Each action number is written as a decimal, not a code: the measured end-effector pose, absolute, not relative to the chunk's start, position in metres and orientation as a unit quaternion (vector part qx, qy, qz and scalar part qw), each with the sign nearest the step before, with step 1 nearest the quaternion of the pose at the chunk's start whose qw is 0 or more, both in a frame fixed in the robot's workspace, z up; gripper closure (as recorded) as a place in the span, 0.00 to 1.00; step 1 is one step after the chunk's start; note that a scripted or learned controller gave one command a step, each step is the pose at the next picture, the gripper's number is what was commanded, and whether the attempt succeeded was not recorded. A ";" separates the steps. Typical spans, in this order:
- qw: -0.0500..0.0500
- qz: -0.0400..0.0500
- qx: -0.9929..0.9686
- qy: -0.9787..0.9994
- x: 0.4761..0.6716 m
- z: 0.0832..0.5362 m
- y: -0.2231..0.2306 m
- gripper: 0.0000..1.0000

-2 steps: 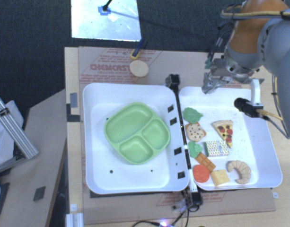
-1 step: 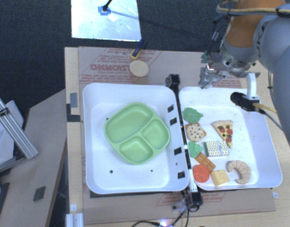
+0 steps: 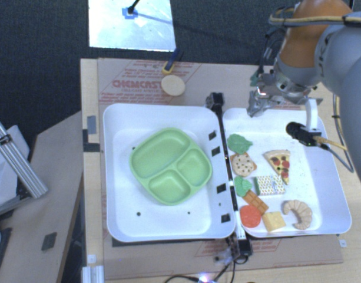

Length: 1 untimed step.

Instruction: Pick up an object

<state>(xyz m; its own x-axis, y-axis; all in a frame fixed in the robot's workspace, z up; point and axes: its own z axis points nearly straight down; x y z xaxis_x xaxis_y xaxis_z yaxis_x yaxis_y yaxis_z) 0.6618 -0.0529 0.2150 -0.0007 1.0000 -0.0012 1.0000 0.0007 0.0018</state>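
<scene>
Pale wooden worktop at far left. Next, white left bin with a green divided plate lying flat near its middle. Behind that bin, on cardboard, a round wooden disc. Then the white right bin, holding toy food. Down its left side: green leaf, cookie, small green piece, red round piece, with an orange bar just beside the last two. Above the bin's far left corner, the hand, well apart from the food; wide or narrow, cannot tell. Further right: patterned block, yellow cheese, pizza slice, then a tan croissant.
</scene>
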 end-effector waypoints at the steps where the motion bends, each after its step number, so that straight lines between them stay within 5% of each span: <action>1: 0.001 0.001 0.705 0.709 0.671 0.227 -0.047 1.00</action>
